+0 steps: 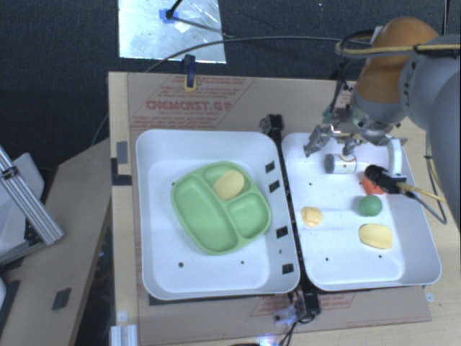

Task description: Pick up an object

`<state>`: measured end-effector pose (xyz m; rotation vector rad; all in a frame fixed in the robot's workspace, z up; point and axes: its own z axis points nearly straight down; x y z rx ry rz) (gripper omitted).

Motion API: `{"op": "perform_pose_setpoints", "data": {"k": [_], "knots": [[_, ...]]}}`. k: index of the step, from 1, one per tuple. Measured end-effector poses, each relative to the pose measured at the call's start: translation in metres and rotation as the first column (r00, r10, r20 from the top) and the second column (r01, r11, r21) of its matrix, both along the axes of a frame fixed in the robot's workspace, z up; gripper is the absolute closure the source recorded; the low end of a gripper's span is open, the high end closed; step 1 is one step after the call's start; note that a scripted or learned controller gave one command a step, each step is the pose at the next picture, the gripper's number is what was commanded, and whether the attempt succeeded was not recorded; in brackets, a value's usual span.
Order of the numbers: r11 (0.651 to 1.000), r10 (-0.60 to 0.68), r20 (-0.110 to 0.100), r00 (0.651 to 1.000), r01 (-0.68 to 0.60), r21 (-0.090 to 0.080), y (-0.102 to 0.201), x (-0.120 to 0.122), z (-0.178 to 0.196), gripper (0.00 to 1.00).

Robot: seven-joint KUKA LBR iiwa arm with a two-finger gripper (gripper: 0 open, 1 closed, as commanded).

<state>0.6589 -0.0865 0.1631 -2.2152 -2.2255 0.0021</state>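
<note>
The gripper (332,147) hangs at twelve o'clock of the right bin (338,262), its metal fingers spread apart and holding nothing. A smooth round green ball (370,205) lies at its four o'clock, with an oval yellow lump (375,236) at the ball's six o'clock.

One fixed camera — high above the bench (302,96), slanting down on view-left bin (155,215) and view-right bin (338,265).

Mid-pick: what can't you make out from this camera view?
The orange item in the right bin: mostly covered by the robot's own hardware; shape unclear.
The grey-and-white piece below the tool: too small to identify; touching or apart, the slanted view cannot settle.
The yellow item on the green plate: too blurred to identify.
</note>
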Motion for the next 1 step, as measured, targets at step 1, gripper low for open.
{"op": "perform_pose_setpoints", "data": {"k": [1], "knots": [[1.0, -0.001, 0.015, 1.0, 0.001, -0.007, -0.0019, 0.0039, -0.054, 0.0]]}}
